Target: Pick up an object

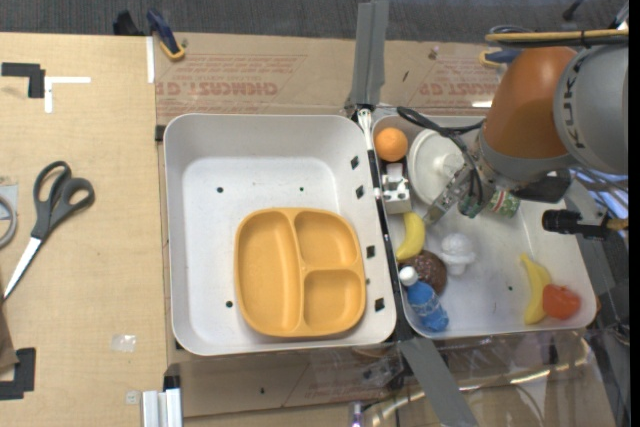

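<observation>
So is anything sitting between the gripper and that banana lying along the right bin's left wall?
Nothing visible blocks it. The gripper hangs in the right bin, just right of the banana, with bare bin floor between them. A brown round object and a blue bottle lie below the banana, off that line.

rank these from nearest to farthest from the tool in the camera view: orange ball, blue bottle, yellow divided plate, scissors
Measured from the tool in the right bin:
1. Orange ball, at that bin's top left corner.
2. Blue bottle, at its lower left; close to the ball's distance, though slightly farther.
3. Yellow divided plate, in the left bin.
4. Scissors, on the bench far left.
</observation>
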